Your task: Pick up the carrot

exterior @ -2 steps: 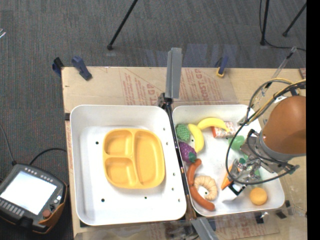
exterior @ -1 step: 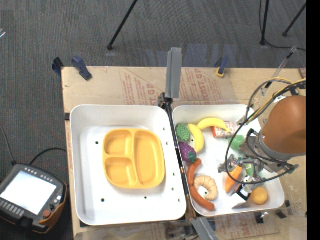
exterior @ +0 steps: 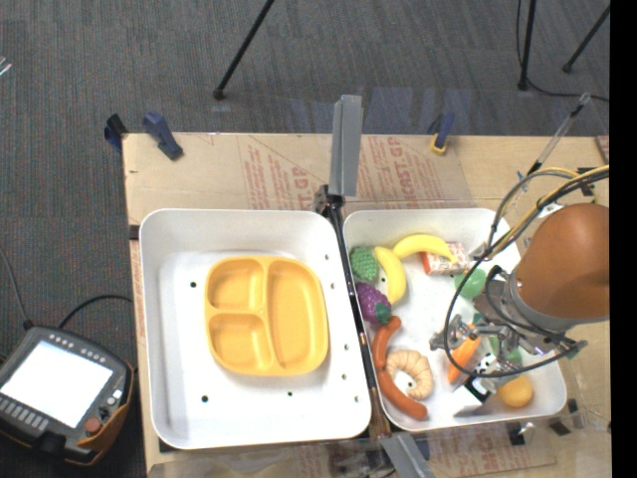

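Where the picture's left edge cuts it off, a grey handheld control pad (exterior: 60,391) lies on the carpet beside the table (exterior: 249,167), its bright screen washed out and unreadable. Red printing runs slantwise over the brown cardboard on the table, partly covered by the bins and too faint and skewed to read with certainty. The left bin (exterior: 164,257) holds a yellow divided tray (exterior: 267,317) with three compartments. Right of that tray, past the dark divider, the right bin (exterior: 468,217) is crowded: a green knobbly toy (exterior: 364,262), a purple grape bunch (exterior: 374,301), a banana (exterior: 406,257), two red sausages (exterior: 384,339), a shrimp-like piece (exterior: 410,370), and a small orange-labelled packet (exterior: 444,259) whose print is too small to make out. Further right of the tray, the carrot (exterior: 462,353) lies in the lower right part of that bin, only partly seen under the gripper (exterior: 476,358), which sits directly over it amid cables. The arm's orange band (exterior: 565,262) hides much of the wrist; whether the gripper is apart or together I cannot tell. An orange fruit (exterior: 516,392) lies just beside it, and a green ball (exterior: 472,284) peeks out by the cables.
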Controlling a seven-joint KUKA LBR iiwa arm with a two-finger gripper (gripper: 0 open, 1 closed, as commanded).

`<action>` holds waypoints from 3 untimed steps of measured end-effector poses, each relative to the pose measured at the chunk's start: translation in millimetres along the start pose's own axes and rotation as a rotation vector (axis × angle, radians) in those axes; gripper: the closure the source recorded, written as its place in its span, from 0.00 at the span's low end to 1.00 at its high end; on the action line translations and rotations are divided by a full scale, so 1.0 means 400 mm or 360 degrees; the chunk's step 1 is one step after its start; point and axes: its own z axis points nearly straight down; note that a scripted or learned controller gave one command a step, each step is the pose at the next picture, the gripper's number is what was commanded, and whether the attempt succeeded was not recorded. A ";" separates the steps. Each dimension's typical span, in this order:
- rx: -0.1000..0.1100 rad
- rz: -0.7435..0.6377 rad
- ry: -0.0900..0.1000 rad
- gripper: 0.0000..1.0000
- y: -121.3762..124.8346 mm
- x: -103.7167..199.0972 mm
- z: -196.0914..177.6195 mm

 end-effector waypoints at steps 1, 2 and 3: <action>0.0000 -0.0008 0.0005 1.00 -0.001 -0.005 -0.033; 0.0001 -0.0011 0.0000 0.00 0.000 -0.009 -0.033; -0.0042 -0.0030 0.0017 0.00 -0.030 -0.005 0.008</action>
